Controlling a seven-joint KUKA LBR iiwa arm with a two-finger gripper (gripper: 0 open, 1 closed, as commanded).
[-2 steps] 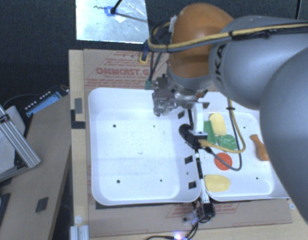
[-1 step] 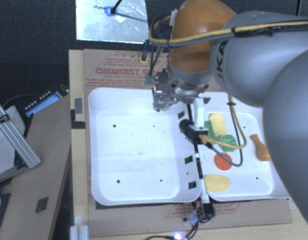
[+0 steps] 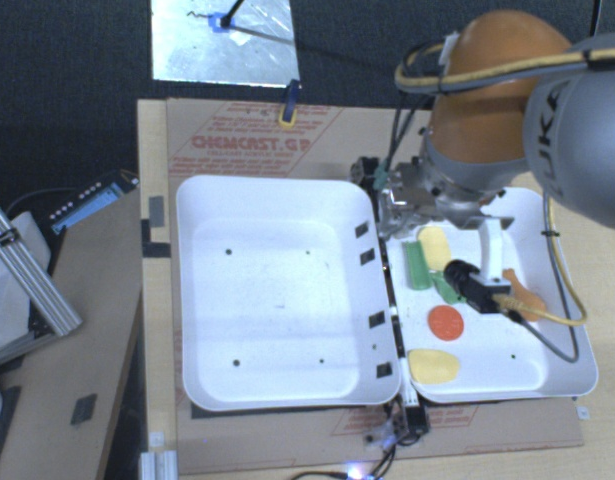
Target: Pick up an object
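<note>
3 pieces: yellow block, green stick, red disc, loose in right bin, centre right.
Gripper: over that bin's upper left, by the block, likely lining up a grab.
Grip: cannot tell; arm hides it.

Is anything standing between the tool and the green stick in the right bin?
Nothing visible does. The tool hangs over the far left part of the right bin, and the green stick lies close by.
</note>
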